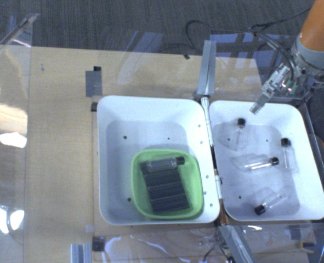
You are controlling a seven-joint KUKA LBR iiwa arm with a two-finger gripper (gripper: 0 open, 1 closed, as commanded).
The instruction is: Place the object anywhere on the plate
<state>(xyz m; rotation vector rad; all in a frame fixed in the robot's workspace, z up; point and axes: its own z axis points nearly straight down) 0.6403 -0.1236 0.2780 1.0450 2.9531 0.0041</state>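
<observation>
Two shallow white bins were seen side by side on the wooden bench, the left bin [112, 163] and the right bin [310, 163], with a grey metal rail [206, 73] running up from the gap between them.

In the left bin, toward its near side, a green plate [137, 182] was seen, square with rounded corners. On the plate a dark ribbed block [166, 192] was lying. At the block's far end a clear vial with a black cap [164, 163] was lying on its side, resting on the plate, cap pointing right.

In the right bin four more clear vials with black caps were noted, apart from one another: one at the far left [239, 131], one at the right wall [287, 152], one lying across the middle [259, 163], one near the front [268, 203].

The arm [318, 26] was seen at the upper right, its orange band at the frame's corner. The gripper [259, 106] was hanging over the far rim of the right bin, angled down to the left, well apart from the plate. Nothing was seen held at its tip. Whether its fingers were apart or together could not be told.
</observation>
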